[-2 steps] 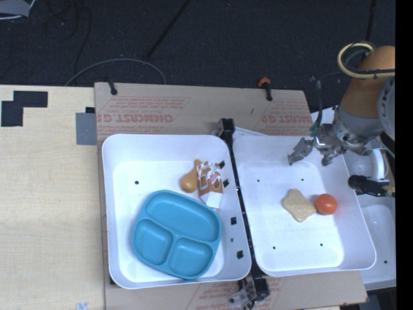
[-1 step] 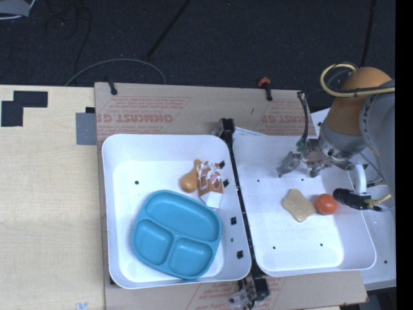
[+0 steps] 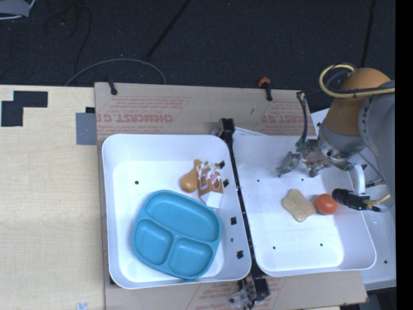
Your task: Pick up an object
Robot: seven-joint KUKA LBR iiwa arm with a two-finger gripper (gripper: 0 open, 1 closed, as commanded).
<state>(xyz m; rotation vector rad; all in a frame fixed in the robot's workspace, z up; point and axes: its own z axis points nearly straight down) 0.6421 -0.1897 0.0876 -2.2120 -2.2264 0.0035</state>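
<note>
Gripper (image 3: 299,168) low over the back of the right bin (image 3: 290,245), fingers spread apart, nothing between them.

Nearest candidate is the tan sponge block (image 3: 298,205), just on the near side of the gripper and apart from it, lying flat on the bin floor. Red-orange ball (image 3: 326,204) sits right of the sponge block, just beside it, possibly touching, and a little right and to the near side of the gripper.

Handling, judged:
- Sponge block looks light and soft and should squash under a pinch. Not fragile, not slippery. Best taken across the short width at mid-length, straight down.
- Ball looks smooth and round and is likely to roll out of a pinch. Needs a centred grip across the widest part.
- Ball so close to the sponge could get nudged by a finger.

Far left of the gripper, in the left bin (image 3: 116,173): blue divided plate (image 3: 177,233), an orange toy piece (image 3: 189,181) and a small brown-and-white printed carton (image 3: 210,178), the last two touching. Plate is wide and flat, a poor pick.

Counts:
- 2 bins
- 1 sponge block
- 1 ball
- 1 plate with 3 compartments
- 1 orange piece
- 1 carton
</note>
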